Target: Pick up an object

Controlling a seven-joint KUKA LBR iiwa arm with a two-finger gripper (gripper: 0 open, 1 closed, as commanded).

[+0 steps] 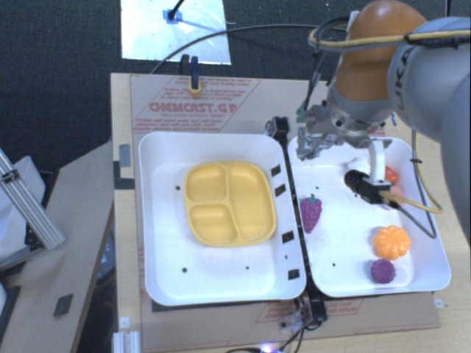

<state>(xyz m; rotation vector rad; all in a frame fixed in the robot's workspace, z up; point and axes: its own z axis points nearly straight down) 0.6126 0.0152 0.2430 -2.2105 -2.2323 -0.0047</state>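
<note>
Tool [312, 145] poised over the far left corner of the right bin [342, 250]; we cannot tell whether it is released or clenched. We see purple grapes [310, 212] beside that bin's left wall, and an orange pumpkin [391, 241] and a purple berry [382, 271] toward its near right corner. A yellow divided plate [229, 202] lies in the left bin [165, 226].

yellow three-compartment plastic plate [229, 203]: smooth, satin | shallow white plastic bins [165, 271]: smooth, slight sheen | orange ribbed plastic pumpkin [391, 241]: glossy | purple knobbly grape bunch [311, 213]: matt
</note>
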